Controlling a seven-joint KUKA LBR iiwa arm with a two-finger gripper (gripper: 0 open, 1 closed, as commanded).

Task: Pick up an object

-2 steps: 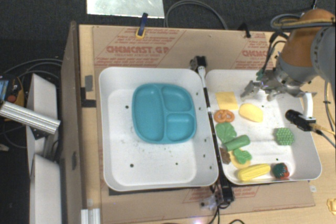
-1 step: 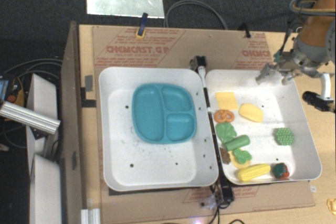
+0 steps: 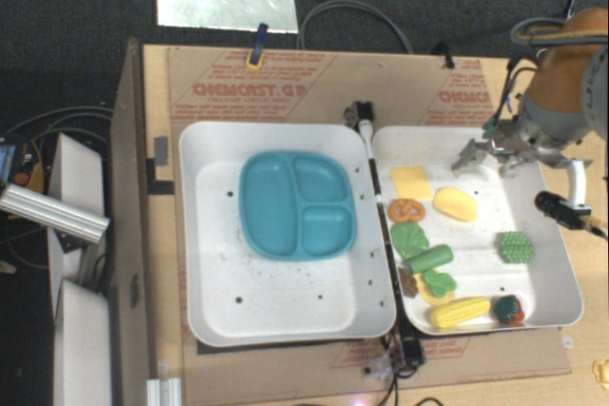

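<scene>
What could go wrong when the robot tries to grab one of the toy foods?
The toy foods lie crowded together by the right bin's left wall, so the gripper might nudge neighbours or catch two. The yellow lemon and green ball look rounded, so they may roll or slip away.

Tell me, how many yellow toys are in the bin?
4, all in the right bin: a flat yellow square near the top, a yellow lemon shape beside it, a corn cob at the bottom edge, and a yellow bit peeking under green toys. More could be hidden there.
</scene>
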